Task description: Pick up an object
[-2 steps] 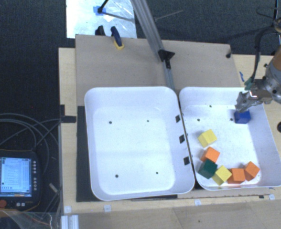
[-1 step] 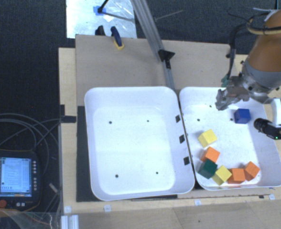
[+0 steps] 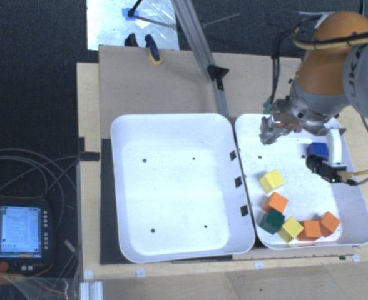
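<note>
My gripper (image 3: 271,132) hangs over the far left part of the right bin (image 3: 353,200), under the arm's orange band. Nothing shows beneath it. A blue block (image 3: 318,150) lies to its right, beside the arm's black fitting. Nearer the camera a yellow block (image 3: 271,181) sits alone, well below the gripper in the camera view. Further forward lies a cluster: an orange block (image 3: 276,202), a dark green block (image 3: 272,220), a second yellow block (image 3: 291,228) and two more orange blocks (image 3: 311,229) at the bin's front edge.
The left bin (image 3: 124,167) adjoins the right one along a shared wall with black clips. A grey pole (image 3: 196,33) slants down to the bench behind the bins. A teach pendant (image 3: 15,230) with cables lies off the bench at left.
</note>
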### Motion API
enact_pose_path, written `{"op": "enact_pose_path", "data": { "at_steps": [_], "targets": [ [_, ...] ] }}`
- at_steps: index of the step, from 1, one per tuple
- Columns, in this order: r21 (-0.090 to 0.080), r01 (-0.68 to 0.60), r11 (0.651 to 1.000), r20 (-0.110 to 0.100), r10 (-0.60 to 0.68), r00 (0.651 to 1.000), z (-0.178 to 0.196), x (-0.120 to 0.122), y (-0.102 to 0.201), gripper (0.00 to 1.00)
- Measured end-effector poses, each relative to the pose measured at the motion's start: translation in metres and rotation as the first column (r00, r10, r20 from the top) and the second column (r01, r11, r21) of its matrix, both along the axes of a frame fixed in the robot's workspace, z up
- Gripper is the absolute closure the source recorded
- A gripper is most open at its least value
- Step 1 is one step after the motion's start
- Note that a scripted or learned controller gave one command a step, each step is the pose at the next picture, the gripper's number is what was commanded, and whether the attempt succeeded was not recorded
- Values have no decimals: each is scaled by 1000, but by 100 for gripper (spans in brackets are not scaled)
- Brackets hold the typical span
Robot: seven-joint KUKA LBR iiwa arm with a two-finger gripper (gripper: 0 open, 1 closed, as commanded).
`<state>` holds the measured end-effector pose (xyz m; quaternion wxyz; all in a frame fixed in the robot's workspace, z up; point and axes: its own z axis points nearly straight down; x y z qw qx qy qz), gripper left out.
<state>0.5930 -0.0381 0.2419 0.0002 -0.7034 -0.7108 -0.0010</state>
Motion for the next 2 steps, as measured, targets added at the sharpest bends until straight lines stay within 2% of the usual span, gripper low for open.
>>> {"op": "enact_pose_path", "data": {
  "at_steps": [2],
  "targets": [
    [1, 0, 1000, 2, 0, 1000, 19, 21, 96, 100]
  ]
}}
